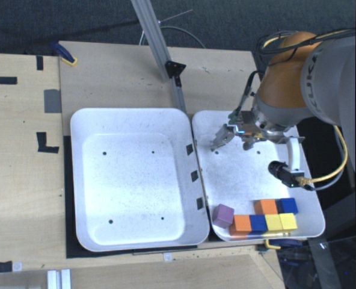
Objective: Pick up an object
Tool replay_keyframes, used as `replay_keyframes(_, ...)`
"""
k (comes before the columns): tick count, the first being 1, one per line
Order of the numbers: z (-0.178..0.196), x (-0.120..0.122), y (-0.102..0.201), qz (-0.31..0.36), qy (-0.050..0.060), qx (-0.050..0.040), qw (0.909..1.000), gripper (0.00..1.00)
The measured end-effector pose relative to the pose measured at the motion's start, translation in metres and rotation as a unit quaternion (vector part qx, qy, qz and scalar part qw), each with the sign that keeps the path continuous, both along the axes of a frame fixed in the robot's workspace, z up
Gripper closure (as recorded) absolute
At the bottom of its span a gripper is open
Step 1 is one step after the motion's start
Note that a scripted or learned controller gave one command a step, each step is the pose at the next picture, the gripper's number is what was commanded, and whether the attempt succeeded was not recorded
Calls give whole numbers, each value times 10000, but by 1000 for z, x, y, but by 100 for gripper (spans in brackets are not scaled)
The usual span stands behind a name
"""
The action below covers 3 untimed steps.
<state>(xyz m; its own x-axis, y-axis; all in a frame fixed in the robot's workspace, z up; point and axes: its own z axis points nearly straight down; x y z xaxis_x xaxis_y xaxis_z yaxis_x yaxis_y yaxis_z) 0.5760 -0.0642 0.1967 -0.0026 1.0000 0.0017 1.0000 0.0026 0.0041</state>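
Bench [124,83] pale wood; two white bins [136,179]; dark floor behind.

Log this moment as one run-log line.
hand: over right bin, nothing held | blocks: clustered at near edge | purple block: beside them

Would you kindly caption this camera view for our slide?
Pincer above right bin; coloured blocks lie along its near edge.

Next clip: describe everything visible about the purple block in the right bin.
The purple block is a small, matte, cube-like piece lying tilted near the lower left corner of the right bin. It sits just left of the row of orange, blue and yellow blocks, close to the nearest orange one; whether they touch is unclear. The gripper is well above it.
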Motion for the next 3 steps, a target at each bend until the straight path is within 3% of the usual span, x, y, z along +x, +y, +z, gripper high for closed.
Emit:
replay_keyframes(1,-5,-22,8,-14,38,-11,10000,0)
replay_keyframes(3,-5,-18,123,32,31,4,10000,0)
